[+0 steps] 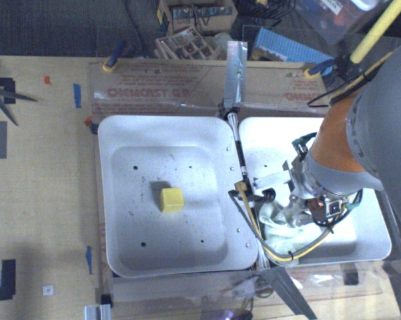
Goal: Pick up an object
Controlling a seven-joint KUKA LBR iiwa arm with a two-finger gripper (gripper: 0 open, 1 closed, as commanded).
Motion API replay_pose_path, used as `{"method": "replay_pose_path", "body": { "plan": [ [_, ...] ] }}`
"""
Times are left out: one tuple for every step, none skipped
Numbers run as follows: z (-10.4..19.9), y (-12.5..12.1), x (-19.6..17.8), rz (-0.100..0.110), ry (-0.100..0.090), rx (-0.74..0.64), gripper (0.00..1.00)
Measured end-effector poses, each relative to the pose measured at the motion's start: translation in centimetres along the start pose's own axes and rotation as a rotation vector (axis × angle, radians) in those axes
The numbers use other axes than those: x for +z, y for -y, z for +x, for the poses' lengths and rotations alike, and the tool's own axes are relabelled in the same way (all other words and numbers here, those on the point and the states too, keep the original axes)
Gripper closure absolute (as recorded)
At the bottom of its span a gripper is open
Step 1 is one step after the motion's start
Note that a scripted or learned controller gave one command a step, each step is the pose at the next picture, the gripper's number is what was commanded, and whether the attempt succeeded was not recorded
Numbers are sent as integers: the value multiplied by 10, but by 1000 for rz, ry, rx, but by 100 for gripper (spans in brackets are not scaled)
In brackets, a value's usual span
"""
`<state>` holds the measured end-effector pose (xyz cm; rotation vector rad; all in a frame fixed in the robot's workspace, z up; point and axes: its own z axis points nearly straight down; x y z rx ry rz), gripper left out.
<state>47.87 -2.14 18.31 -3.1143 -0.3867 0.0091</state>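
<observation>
A small yellow block [171, 199] sits near the middle of the left bin [120, 139]. The gripper [288, 213] hangs low over the right bin's [267, 135] near-left corner; its grip I cannot tell.

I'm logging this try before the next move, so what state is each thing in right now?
yellow block: resting flat on the floor of the left bin, nothing touching it.
hand: low inside the right bin, over pale crumpled items; grip unclear.
arm: reaching in over the right bin.
</observation>
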Motion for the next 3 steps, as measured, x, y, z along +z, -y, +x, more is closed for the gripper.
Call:
{"method": "replay_pose_path", "body": {
  "plan": [
    [0, -1, -9, 0, 1, 2, 100],
    [1, -2, -18, 1, 2, 3, 100],
    [2, -3, -27, 1, 2, 4, 100]
  ]
}}
